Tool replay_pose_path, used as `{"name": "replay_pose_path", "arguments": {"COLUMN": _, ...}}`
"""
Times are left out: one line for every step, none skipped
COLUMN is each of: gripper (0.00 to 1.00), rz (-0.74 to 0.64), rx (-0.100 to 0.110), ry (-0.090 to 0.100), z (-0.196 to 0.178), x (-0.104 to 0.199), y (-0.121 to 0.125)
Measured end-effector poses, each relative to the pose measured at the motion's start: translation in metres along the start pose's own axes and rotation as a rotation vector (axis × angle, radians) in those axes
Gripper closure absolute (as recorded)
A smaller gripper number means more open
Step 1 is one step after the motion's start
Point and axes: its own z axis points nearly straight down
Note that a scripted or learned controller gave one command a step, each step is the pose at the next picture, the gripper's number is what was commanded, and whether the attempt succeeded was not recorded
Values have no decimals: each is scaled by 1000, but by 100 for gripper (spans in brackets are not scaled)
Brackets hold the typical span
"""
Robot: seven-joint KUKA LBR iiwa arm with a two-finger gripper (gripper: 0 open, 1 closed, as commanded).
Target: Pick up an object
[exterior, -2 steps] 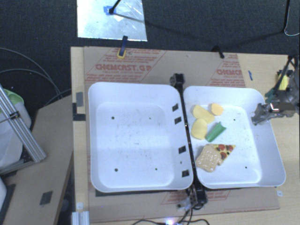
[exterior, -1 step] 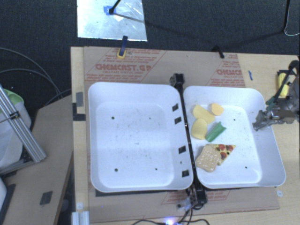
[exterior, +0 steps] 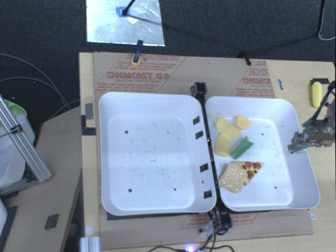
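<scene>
The right bin (exterior: 278, 193) holds a cluster of toy food near its left wall. Three pale yellow pieces (exterior: 227, 126) (exterior: 242, 122) (exterior: 223, 144) lie together, with a green piece (exterior: 241, 148) against the lowest one. Below them lie a pizza slice (exterior: 252, 168) and a tan cracker (exterior: 233, 178), touching each other. My gripper (exterior: 297, 144) is over the right rim of the right bin, well to the right of the food, with nothing visible in it. The arm (exterior: 323, 122) reaches in from the right edge.
The left bin (exterior: 152, 156) sits beside the right one, with black clips (exterior: 199, 135) along the shared wall. A yellow object (exterior: 316, 93) lies on the bench at far right. A silver sheet (exterior: 125, 14) lies beyond the bench, and a blue-yellow clamp (exterior: 137, 54) is at the cardboard's top edge.
</scene>
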Motion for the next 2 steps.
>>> {"name": "replay_pose_path", "arguments": {"gripper": 100, "rz": -9, "rx": 0, "ry": 3, "z": 47, "x": 43, "y": 1}}
{"name": "replay_pose_path", "arguments": {"gripper": 100, "rz": -14, "rx": -9, "ry": 2, "z": -12, "x": 128, "y": 2}}
